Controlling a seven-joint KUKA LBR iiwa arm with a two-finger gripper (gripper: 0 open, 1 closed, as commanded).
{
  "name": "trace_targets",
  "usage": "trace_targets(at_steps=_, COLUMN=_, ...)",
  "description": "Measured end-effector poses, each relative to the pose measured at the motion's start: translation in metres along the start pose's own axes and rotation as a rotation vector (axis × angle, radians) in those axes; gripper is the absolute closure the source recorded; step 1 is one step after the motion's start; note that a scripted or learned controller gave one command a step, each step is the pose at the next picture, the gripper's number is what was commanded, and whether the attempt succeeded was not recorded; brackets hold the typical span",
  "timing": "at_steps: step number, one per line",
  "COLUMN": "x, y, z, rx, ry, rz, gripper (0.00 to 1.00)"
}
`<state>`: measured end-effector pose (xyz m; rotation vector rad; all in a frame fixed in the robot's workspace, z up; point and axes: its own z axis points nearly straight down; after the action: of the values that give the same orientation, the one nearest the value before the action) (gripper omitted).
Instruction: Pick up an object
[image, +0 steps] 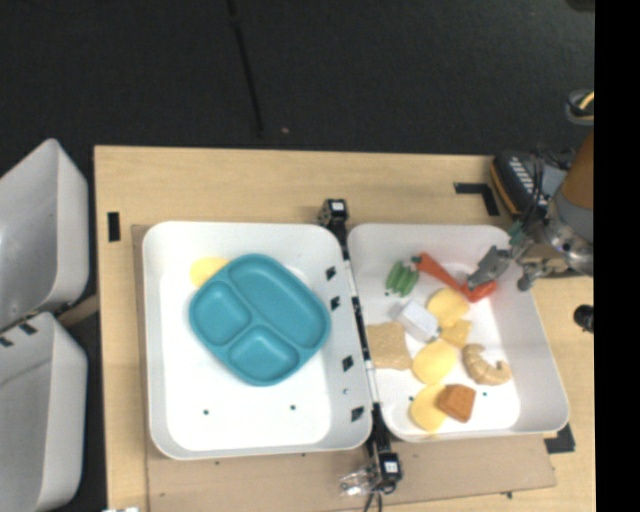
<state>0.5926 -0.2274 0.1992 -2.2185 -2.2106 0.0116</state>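
Carrot (447, 275), orange-red, lies in the right bin (535, 330) near its upper right, beside a green item (402, 278). Camera view: the gripper (488, 268) sits over the carrot's right end; finger spacing cannot be determined, apparently narrow. The left bin (170, 400) contains a blue divided tray (259, 318).

from my remote seat this reads as a robotics lab: a plywood bench (250, 185) bolted with two white bins (170, 400), toy food (440, 360), and cabling over dark flooring.
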Motion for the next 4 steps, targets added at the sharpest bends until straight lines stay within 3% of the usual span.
trace_targets(at_steps=1, x=0.001, y=0.003, z=-0.009, rx=-0.013, ry=-0.002, rz=-0.004, gripper=0.00)
trace_targets(at_steps=3, x=0.003, y=0.010, z=0.099, rx=-0.010, ry=-0.002, rz=-0.005, gripper=0.00)
trace_targets(at_steps=4, x=0.002, y=0.011, z=0.096, rx=-0.015, ry=-0.004, rz=-0.005, gripper=0.00)
